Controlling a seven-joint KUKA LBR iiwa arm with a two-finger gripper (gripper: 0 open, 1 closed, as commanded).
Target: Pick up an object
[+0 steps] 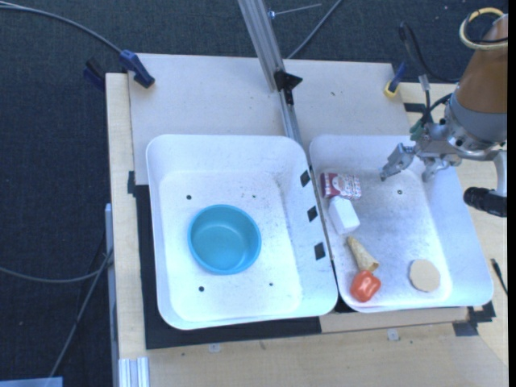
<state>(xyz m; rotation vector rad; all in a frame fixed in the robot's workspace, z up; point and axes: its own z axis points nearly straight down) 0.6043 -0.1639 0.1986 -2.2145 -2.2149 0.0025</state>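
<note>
- Nearest the camera in the right bin (472,285): one red pepper-looking thing (365,285) right at the front rim, and one round tan cookie-like disc (424,275) a bit to its right. They sit apart, not touching.
- Just behind the red one is one small waffle cone (363,253), lying tilted, its lower end touching or nearly touching the red thing.
- Next up, one white block (344,214), and behind it one red-and-white packet (340,185), both hugging the bin's left wall. Block and packet look like they touch.
- So that's five things in the right bin, all loose.
- Left bin (169,160): just one blue bowl (225,239), upright, left of centre.
- Further back, the gripper (410,165) hovers over the far part of the right bin, fingers (394,166) apart with nothing between them. The packet is the closest item, off to its left.
- Two bins total, side by side on the counter (201,95).
- Far end: a metal pole (260,22) slants over the gap between the bins, plus two blue clamps (137,68) on the counter's back corners and some cables on the floor.
</note>
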